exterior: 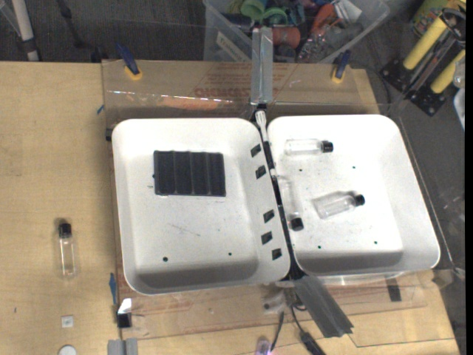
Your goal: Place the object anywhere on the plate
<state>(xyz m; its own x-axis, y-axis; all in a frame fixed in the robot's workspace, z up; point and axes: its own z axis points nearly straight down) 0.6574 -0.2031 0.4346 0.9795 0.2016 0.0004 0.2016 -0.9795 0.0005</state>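
Left bin [133, 198]: black ribbed square plate [189, 174], lying flat; right bin [384, 235]: three clear vials with black caps, at [307, 147], [338, 203], [287, 205]; fourth vial [66, 248] on surface [44, 139].

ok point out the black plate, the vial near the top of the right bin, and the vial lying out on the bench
black plate [189, 174], camera view, centre of its ridged top
upper vial [306, 147], camera view, middle of its clear body
bench vial [66, 251], camera view, middle of its clear body
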